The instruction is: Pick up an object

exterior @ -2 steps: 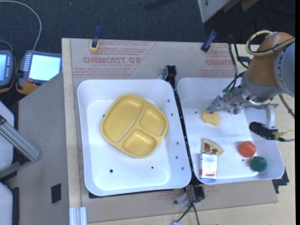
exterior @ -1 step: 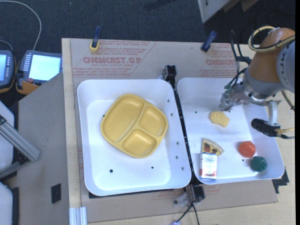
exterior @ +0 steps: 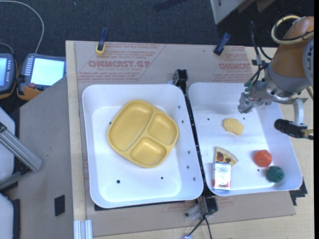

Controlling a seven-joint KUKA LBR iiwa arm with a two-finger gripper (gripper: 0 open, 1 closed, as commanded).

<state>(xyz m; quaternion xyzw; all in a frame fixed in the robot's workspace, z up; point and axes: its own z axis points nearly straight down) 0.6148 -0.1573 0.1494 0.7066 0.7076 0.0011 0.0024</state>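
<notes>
Right bin (exterior: 199, 133): we list a corn cob (exterior: 233, 126), pizza slice (exterior: 225, 157), carton (exterior: 222, 176), tomato (exterior: 262, 158), broccoli (exterior: 274, 174). Gripper (exterior: 245, 105) hovers above the cob, its grip state unclear; we judge nothing picked yet.

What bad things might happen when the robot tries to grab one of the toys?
1. The gripper hangs up and to the right of the yellow toy, not over it, so coming straight down it would likely miss.
2. The red ball and green ball look round and lie close together near the right bin rim; a nudge may roll one away.
3. The pizza slice touches the small carton, so grabbing one may drag the other.
</notes>
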